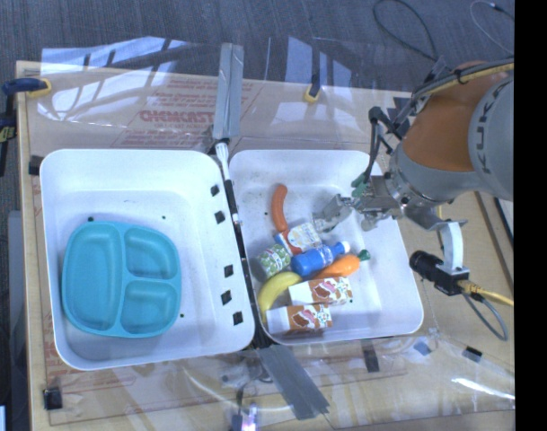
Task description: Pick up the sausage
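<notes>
The sausage (279, 206), a reddish-orange curved stick, lies in the right bin (390, 285) near its back left, standing nearly lengthwise away from me. My gripper (330, 211) hangs low over the right bin, just right of the sausage and apart from it, above a small white and red packet (304, 236). Nothing shows held in it. The arm reaches in from the right, its orange band (444, 137) over the bin's right rim.
In front of the sausage crowd a green can (273, 259), a blue bottle (316, 259), a carrot (342, 266), a banana (277, 287) and two small boxes (322, 291). The left bin (57, 178) holds a blue divided tray (120, 277).
</notes>
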`<action>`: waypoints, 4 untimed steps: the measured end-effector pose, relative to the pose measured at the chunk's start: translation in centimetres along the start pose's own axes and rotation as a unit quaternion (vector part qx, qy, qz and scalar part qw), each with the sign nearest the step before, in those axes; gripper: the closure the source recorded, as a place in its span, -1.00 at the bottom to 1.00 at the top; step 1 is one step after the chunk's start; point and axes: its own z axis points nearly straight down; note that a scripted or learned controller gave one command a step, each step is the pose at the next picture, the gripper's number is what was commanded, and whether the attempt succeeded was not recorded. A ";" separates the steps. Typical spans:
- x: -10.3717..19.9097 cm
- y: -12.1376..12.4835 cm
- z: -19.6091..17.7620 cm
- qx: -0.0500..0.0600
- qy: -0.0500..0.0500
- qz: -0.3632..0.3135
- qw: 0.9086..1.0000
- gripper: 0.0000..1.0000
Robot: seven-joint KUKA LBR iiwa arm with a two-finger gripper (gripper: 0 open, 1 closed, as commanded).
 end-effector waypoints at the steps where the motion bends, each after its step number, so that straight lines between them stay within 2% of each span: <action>1: 5.8 5.1 2.6 -0.001 -0.001 -0.030 1.000 -1.00; 2: 5.3 8.4 13.7 0.000 -0.001 0.043 0.999 -1.00; 3: 5.5 8.5 12.7 0.001 0.000 0.040 0.999 1.00; 4: 9.3 8.0 0.6 -0.001 0.000 0.006 1.000 1.00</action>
